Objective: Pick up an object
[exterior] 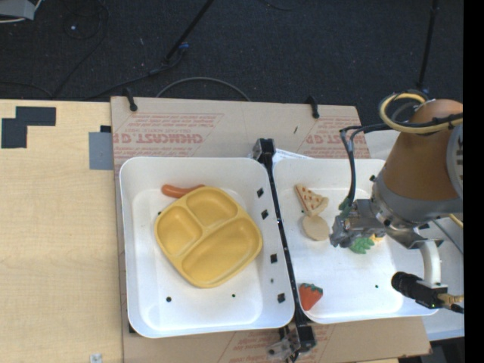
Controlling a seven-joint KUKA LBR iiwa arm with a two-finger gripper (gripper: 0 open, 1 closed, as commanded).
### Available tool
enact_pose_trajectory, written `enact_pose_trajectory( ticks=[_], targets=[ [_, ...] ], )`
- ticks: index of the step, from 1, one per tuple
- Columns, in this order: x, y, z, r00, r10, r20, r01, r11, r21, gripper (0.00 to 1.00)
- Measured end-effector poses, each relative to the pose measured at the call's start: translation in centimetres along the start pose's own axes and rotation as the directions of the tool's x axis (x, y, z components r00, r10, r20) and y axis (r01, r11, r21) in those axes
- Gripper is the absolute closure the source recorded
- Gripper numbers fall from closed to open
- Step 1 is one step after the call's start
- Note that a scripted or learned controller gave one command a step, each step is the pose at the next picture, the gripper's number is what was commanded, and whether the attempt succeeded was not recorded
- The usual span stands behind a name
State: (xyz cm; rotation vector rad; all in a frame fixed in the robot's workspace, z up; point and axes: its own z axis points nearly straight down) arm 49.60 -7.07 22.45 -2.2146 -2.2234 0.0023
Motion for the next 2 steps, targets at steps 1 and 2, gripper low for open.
enact_pose_trajectory(
  ticks=[1,2],
  targets=[
    [5.6,-0.2,0.5,1.000,-0.001,-0.001,0.001,1.000,0.001,1.00],
    [10.1,0.7,1.2,1.000,0.000,0.000,0.000,1.000,0.001,1.00]
  ],
)
